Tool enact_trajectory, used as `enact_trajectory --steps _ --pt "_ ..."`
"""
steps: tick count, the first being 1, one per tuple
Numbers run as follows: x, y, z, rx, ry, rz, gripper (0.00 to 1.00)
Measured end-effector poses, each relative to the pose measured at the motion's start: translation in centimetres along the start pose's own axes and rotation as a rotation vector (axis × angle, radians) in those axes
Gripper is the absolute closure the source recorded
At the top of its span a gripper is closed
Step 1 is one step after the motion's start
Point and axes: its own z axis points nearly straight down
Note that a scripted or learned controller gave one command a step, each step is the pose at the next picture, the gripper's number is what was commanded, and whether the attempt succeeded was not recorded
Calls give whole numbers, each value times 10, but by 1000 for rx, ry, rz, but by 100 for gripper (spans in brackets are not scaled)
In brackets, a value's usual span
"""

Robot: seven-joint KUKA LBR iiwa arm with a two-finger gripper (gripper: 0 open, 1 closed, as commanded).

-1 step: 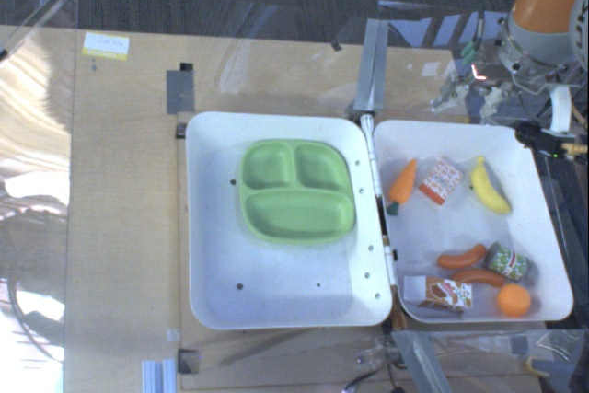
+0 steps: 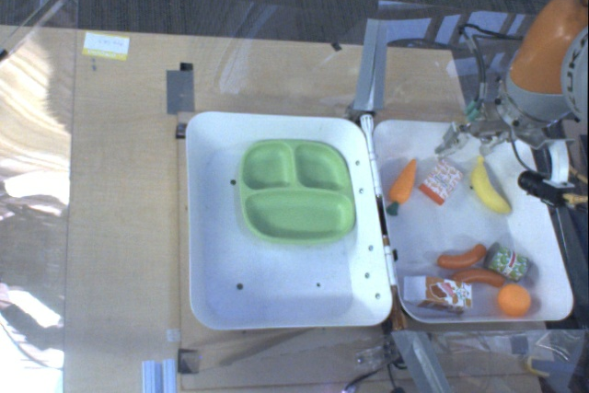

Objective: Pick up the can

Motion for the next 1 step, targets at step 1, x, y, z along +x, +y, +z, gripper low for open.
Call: enact_trajectory --steps 1 --pt "40 -17 49 -4 0 -36 0"
